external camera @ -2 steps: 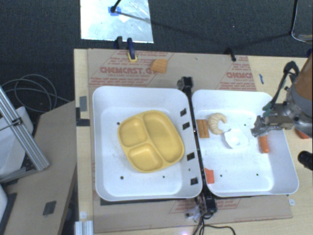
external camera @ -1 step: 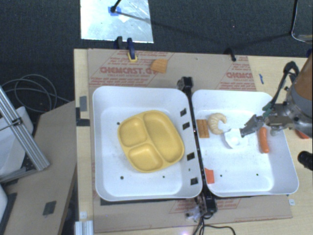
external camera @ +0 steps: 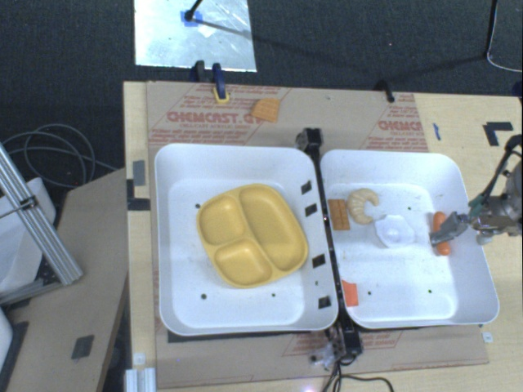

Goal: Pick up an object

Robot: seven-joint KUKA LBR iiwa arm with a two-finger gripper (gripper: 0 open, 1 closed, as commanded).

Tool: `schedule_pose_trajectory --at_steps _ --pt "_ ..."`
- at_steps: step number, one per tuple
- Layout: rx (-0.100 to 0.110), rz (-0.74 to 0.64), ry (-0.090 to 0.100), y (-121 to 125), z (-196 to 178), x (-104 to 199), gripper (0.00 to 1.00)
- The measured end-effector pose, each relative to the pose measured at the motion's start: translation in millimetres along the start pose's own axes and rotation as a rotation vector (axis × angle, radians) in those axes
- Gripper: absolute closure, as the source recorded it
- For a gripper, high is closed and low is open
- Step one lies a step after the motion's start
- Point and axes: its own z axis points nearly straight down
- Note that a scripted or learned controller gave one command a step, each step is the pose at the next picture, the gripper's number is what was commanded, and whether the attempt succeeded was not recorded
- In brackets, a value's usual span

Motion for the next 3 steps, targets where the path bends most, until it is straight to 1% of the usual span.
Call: schedule_pose_trajectory --at_steps 1,2,3 --pt "-0.007 -0.01 0.0 2 -14 4 1.0" --pt "-0.007 -0.009 0.0 2 -14 4 0.0" --pt "-0.01 -0.012 -0.001 3 -25 4 1.0"
